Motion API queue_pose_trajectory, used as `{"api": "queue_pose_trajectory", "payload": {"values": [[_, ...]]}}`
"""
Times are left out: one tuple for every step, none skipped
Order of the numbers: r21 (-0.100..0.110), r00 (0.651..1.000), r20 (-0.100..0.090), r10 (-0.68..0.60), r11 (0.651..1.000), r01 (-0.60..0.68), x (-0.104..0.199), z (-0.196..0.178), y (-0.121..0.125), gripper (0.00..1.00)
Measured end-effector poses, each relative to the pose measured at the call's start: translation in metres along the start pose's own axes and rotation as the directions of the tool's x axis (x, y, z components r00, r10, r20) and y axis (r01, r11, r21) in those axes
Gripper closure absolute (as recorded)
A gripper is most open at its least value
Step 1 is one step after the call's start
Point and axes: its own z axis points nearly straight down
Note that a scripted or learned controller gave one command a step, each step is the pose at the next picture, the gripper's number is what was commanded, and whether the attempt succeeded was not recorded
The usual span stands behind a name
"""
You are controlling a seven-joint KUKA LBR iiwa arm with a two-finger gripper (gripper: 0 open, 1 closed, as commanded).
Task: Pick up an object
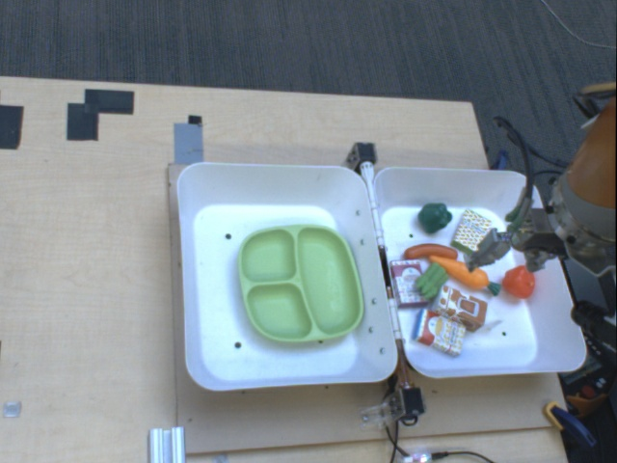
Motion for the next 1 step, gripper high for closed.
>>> {"api": "queue_pose_trajectory", "payload": {"values": [[0.001,1.000,0.000,0.003,1.000,-0.003,0.0009,0.1347,-0.0047,0.00]]}}
